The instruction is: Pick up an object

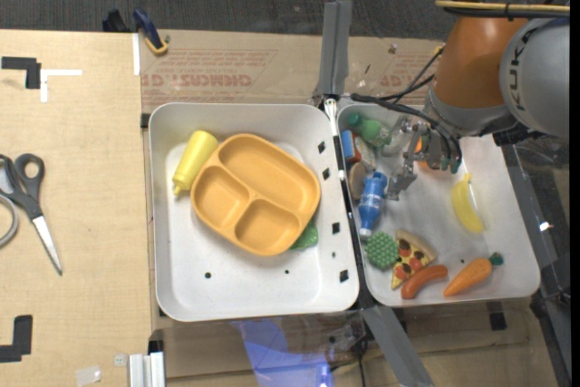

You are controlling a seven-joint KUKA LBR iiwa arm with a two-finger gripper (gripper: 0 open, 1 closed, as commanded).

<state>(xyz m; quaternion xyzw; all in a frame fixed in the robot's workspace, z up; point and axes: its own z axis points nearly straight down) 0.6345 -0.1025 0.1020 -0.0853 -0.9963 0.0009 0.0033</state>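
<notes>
Tool (419, 160) hovers over open floor between bottle (372, 199) and banana (467, 204).

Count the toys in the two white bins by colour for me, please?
Yellow: 2, mustard bottle and banana
Orange: 2, divided plate and carrot
Green: 3, knobbly ball, a piece under the plate, a toy at the right bin's back
Blue: 1, bottle
Red: 1, sausage
Multicoloured: 1, pizza slice
Total: 10 that I can make out
</notes>
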